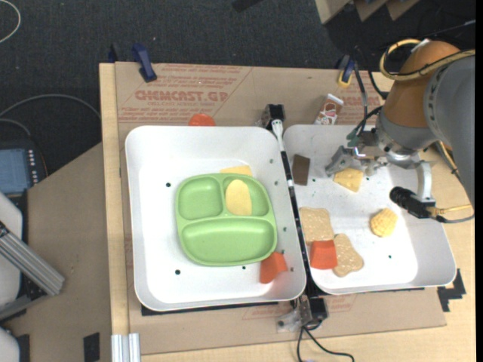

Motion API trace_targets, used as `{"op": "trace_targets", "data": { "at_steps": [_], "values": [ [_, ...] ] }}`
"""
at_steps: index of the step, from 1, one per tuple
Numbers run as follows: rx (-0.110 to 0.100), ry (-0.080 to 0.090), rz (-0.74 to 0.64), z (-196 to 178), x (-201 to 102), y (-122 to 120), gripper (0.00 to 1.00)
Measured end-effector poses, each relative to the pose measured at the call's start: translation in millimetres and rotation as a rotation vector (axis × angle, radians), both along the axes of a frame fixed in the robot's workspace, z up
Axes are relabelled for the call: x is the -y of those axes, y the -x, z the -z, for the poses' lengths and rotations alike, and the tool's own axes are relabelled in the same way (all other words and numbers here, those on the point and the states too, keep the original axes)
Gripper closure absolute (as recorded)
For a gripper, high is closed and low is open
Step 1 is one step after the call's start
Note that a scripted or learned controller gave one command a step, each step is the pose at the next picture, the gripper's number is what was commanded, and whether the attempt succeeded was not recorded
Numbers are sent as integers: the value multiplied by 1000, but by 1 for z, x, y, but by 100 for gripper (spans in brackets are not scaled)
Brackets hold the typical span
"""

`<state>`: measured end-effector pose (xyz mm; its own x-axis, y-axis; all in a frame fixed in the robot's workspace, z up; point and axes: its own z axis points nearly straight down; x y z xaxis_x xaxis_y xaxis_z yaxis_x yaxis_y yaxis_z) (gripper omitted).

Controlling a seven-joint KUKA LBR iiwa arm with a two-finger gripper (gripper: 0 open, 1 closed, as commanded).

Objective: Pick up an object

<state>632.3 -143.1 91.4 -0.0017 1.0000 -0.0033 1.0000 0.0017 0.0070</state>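
Yellow foam in a wedge shape [349, 179] lay directly under the claw [353, 159], close enough that the metal fingers appeared to straddle its upper edge, which is why I judged it the likely target. Whether the fingers were spread or closed on it could not be told at this size, so no hold can be claimed. The claw hung over the back of the right bin [423, 266]. Nearer the camera from the claw sat a yellow shell-like piece [383, 222], two tan crackers [316, 223] and a red block [323, 255]. Well off to the claw's far side, the left bin [143, 202] carried a green divided plate [224, 221].
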Motion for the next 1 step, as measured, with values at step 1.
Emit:
{"op": "trace_targets", "data": {
  "at_steps": [1],
  "values": [
    [-2,-3,-4,6,-55,-34,0]
  ]
}}
